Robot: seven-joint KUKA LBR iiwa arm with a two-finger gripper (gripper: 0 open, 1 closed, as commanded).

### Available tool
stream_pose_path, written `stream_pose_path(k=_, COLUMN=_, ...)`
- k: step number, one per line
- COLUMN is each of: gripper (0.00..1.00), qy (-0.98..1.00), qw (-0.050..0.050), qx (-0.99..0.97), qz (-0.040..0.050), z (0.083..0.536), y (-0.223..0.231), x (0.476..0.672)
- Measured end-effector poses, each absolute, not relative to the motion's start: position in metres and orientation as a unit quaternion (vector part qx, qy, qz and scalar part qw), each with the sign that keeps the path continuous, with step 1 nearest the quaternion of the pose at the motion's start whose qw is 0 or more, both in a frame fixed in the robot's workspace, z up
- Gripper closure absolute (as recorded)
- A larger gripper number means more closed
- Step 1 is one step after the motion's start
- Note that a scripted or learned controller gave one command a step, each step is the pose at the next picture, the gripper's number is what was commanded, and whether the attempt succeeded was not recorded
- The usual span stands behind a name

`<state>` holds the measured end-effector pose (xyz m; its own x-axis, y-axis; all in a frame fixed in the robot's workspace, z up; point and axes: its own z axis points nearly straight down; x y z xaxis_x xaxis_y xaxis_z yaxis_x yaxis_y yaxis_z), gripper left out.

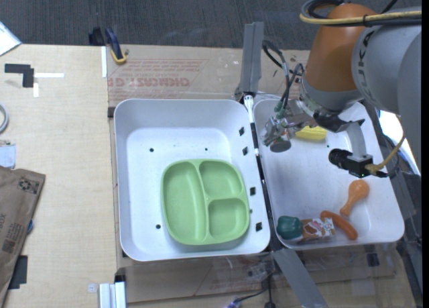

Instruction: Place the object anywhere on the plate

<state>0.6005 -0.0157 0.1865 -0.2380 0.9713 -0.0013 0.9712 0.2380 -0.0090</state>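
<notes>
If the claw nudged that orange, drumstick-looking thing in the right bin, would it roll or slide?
The orange drumstick-shaped toy would probably roll unevenly, since one end looks bulbous and the other thin. It looks smooth and glossy, so likely slippery. It is probably light plastic, easily skidding across the bin.

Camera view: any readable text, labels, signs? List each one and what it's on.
"CHEMICAL", upside down in red, on the cardboard sheet behind the left bin; the rest of that print is too blurred to read.
Recycling symbol on the brown paper bag at the left edge; its lettering is too small to read.
Label on the small packet in the right bin: unreadable.
</notes>
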Motion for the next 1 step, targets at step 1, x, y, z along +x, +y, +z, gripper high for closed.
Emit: stream_pose_path(k=1, gripper=1.0, qy=-0.809, qw=0.001, qx=-0.588, qz=0.0012, z=0.1902, y=0.0443, x=0.55)
